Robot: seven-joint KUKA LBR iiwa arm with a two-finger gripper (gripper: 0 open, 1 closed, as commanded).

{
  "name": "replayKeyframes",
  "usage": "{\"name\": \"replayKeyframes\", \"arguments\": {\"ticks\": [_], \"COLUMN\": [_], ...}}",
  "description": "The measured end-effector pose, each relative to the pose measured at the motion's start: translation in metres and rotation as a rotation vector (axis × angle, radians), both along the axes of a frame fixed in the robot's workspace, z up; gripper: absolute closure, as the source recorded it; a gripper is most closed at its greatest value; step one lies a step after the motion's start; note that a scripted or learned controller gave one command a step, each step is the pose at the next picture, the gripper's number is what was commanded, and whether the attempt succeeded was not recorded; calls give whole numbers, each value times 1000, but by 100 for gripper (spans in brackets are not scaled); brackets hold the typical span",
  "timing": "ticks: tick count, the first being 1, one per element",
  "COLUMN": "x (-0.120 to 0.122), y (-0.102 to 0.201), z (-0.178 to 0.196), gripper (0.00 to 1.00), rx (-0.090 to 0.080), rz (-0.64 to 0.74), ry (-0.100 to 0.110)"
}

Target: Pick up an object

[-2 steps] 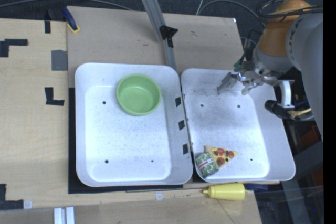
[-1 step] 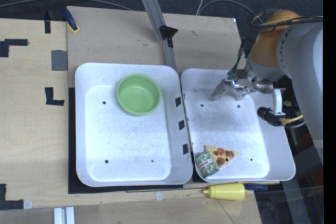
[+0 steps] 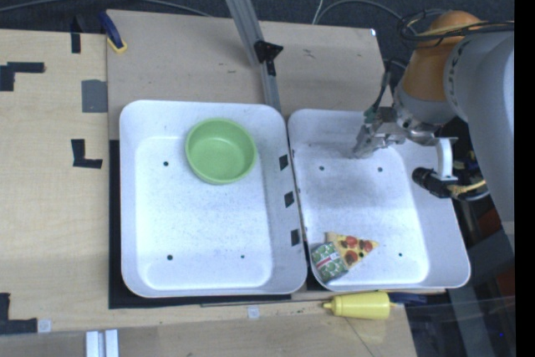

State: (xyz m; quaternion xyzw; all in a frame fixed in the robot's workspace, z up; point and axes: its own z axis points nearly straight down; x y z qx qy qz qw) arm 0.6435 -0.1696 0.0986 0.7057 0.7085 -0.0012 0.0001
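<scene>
The hand hovers over the right bin's far end, grip state I cannot tell, so reaching is in hand; next it must go to the pizza slice at the near edge.

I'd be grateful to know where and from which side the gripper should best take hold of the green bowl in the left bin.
Probably the green bowl's rim, from straight above, one finger inside and one outside. It sits upright and open, and looks too wide to span. The rim nearest the right bin is closest to the gripper, which hangs over that bin's far end.
</scene>
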Motion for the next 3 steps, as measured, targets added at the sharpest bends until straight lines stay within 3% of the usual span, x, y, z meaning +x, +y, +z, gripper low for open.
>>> {"name": "replayKeyframes", "arguments": {"ticks": [3], "x": [0], "y": [4], "z": [152], "gripper": [100], "rx": [1], "rz": [-2], "ry": [-6]}}
